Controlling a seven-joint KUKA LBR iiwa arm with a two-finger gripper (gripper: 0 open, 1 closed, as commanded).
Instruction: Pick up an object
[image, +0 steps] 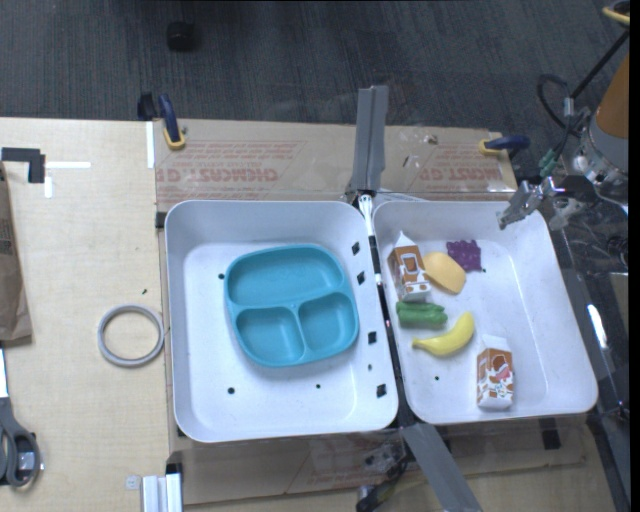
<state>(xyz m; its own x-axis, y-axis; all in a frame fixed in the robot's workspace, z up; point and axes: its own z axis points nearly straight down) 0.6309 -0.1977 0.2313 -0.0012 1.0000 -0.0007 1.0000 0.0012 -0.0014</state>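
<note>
— Where's the pincer (520, 208)?
— Over the right bin's (560, 300) far right corner. Jaw gap: cannot tell.
— And the objects?
— Below-left of it: purple grapes (465, 253) nearest, then yellow piece (445, 272), carton (408, 273), green vegetable (421, 314), banana (446, 336), second carton (495, 379).

My arm (612, 120) is cut off by the right edge, so just a patch of its orange band shows above the right bin (560, 300). My pincer (522, 207), over that bin's far right corner, is too small to read. Far left of that bin, scissors (15, 450) and a brown bag (12, 270) run off the bench (80, 240).
</note>
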